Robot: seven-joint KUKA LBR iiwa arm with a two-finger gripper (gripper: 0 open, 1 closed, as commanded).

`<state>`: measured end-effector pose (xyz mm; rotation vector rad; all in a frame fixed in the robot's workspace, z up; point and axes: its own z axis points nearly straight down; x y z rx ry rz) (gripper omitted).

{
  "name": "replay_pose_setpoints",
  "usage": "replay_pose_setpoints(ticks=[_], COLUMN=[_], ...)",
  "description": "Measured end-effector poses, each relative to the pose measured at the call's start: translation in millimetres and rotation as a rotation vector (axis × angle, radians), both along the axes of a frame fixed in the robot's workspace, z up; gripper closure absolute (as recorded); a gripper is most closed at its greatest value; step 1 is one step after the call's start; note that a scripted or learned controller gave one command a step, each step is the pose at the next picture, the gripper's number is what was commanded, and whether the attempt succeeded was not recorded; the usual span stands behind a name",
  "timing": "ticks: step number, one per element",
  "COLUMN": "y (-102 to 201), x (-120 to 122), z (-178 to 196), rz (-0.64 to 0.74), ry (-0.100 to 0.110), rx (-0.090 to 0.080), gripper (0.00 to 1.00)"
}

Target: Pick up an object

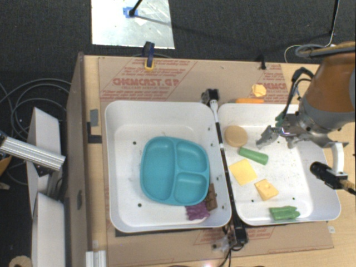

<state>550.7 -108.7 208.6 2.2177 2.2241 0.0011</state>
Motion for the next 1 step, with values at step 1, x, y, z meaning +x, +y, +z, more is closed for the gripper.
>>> replay_pose_setpoints(ticks=[1], y=[-7.6], x=[16.7], z=[-125.4], rz=[-0.002], ry=[0.008], rx=[0.001], gripper=[0.00])
